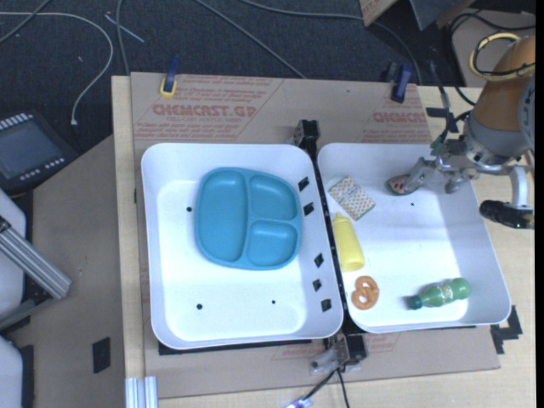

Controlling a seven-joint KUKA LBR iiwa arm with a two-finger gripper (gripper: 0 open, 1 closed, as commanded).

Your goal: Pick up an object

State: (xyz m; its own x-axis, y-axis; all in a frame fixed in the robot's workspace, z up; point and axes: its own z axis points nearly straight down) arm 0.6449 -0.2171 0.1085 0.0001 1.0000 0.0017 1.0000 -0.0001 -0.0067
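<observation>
The gripper (425, 175) is seen at the far edge of the right bin (476, 253), reached in from the right; whether it is spread or closed cannot be told. A small brownish object (398, 184) lies just at its tip, but no grasp on it can be confirmed. The task is judged to be at an early stage: nothing is seen lifted, and the pick is not yet done. Nearest to the gripper, a patterned packet (352, 198) lies to its left. Further off lie a yellow bottle (348, 241), a pretzel (365, 292) and a green bottle (439, 294). In the left bin (170, 296) a blue divided plate (248, 218) rests.
</observation>
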